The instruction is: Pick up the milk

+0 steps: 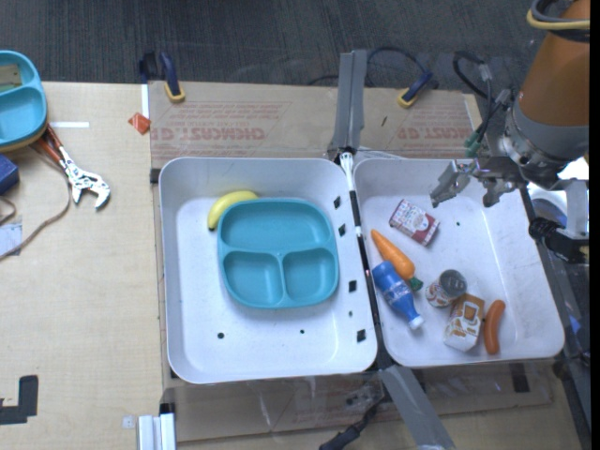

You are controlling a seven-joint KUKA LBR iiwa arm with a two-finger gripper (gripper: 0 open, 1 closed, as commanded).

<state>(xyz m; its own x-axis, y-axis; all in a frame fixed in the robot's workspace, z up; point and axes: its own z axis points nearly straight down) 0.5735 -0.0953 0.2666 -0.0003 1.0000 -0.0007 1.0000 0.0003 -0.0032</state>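
Observation:
A small red and white carton (413,221), which I take for the milk, lies flat in the upper middle of the right bin (525,251). My gripper (467,189) hangs over the bin's back part, up and to the right of the carton and apart from it. Its two dark fingers (444,187) are spread, open, with nothing between them.
In the right bin's lower half lie a carrot (392,253), a blue bottle (398,294), a small can (452,283), a brown and white carton (463,322) and a sausage (494,326). The left bin (187,326) holds a teal divided plate (278,251) and a banana (228,204).

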